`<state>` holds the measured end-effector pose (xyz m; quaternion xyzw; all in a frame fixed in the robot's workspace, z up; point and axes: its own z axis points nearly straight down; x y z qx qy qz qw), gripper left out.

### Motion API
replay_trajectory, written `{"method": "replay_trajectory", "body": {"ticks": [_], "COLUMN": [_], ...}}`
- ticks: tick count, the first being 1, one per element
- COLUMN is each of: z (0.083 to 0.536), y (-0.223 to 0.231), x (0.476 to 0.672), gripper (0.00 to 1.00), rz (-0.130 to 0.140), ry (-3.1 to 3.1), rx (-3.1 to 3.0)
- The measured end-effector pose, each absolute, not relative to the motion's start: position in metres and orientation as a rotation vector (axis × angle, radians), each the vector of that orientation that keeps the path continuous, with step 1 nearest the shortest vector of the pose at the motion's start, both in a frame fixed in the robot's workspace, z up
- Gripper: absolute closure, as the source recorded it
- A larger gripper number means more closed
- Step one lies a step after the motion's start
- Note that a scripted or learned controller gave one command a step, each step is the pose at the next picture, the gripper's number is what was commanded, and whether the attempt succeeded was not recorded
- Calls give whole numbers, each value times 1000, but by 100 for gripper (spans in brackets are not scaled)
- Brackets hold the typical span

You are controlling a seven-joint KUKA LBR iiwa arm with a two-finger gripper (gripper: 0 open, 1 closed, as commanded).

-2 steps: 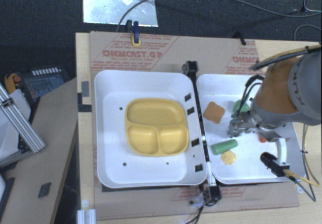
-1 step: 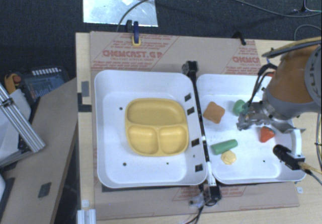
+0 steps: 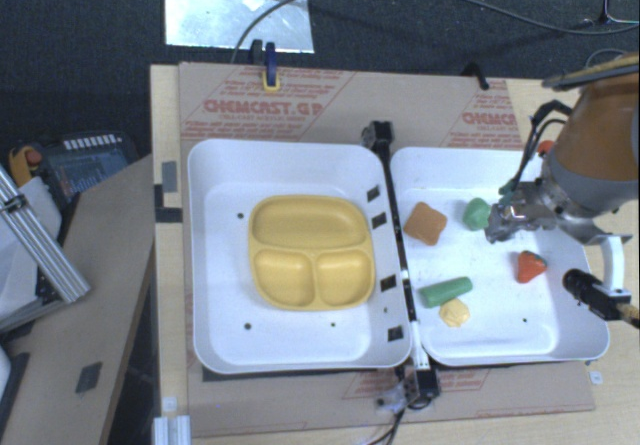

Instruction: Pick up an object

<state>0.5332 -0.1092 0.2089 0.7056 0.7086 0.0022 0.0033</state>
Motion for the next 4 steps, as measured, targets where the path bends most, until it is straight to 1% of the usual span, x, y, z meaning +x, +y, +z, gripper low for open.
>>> {"method": "replay_trajectory", "body": {"ticks": [1,2,3,4], "z": [214,225,222,215], "y": [-54,1,45,103], "x": [535,553,563,568], "gripper": [100,100,100,100], "rz": [6,7,5,4], "ry": [2232,2232,2232,2234], "rx": [2210,2209,2211,2210]}}
